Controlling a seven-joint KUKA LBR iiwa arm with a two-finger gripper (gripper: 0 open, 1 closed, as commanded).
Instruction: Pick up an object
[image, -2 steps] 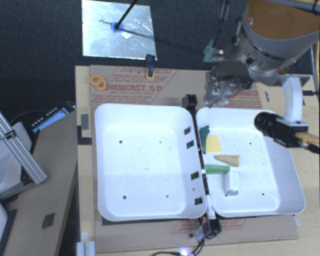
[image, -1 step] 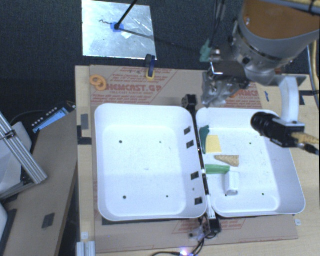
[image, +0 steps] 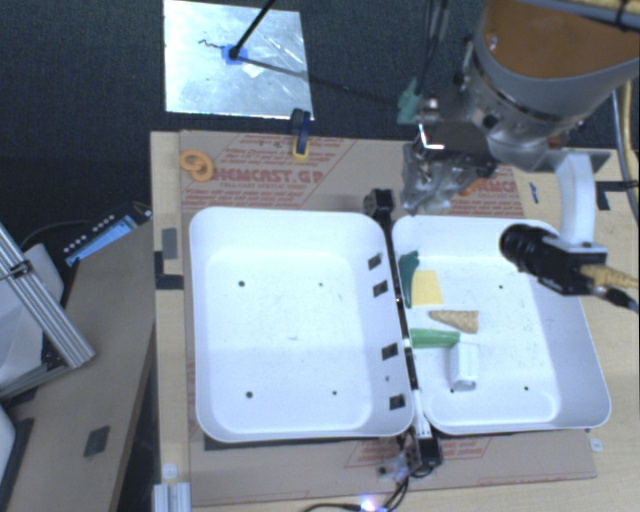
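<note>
The right bin (image: 560, 400) holds several small objects near its left side: a yellow square block (image: 427, 288), a dark green piece (image: 408, 272) beside it, a tan wedge (image: 456, 320), a green bar (image: 433, 340) and a small white cylinder (image: 463, 367). My gripper (image: 432, 190) hangs above the far left corner of the right bin, over the bin's rim and the cardboard. It sits well above the objects and nothing shows between its fingers.
The left bin (image: 230, 400) lies beside the right one, joined by black clips (image: 388, 352). A black camera mount (image: 548, 258) juts over the right bin's far right. A tan ring (image: 196, 165) and a yellow-blue clamp (image: 299, 135) lie on the cardboard behind.
</note>
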